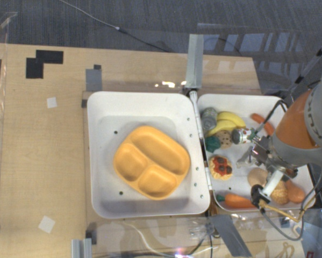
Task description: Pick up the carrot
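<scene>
Gripper [253,147] noted over mid right shallow white bin [240,177]; opening can't be told. Long orange carrot [237,200] lies apart, at bin's near edge.

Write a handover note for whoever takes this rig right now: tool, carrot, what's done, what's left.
Tool: over the middle of the right bin, among the toy foods; the carrot is not in it.
Carrot: lying flat at the bin's near edge, just below the pizza in the view, apart from the tool.
Done: nothing; the carrot is not picked up.
Left: bring the tool to the carrot, grasp it, lift it out.
</scene>
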You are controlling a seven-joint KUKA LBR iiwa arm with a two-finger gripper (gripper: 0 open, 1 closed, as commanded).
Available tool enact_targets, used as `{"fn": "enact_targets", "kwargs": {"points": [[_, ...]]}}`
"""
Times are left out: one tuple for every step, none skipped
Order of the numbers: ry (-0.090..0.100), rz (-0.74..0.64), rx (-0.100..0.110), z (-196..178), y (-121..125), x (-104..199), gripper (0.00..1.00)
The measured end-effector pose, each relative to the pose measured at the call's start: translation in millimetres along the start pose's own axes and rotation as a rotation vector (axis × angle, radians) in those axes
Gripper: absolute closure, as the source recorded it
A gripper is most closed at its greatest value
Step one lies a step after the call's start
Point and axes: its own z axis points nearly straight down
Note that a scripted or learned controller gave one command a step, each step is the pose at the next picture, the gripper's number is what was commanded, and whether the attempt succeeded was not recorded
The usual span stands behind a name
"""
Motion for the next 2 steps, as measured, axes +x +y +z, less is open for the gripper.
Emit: {"fn": "enact_targets", "kwargs": {"points": [[0.0, 0.0, -0.001, 0, 0, 0, 0.0], [0.001, 0.087, -0.002, -13, -9, 12, 0.0]]}}
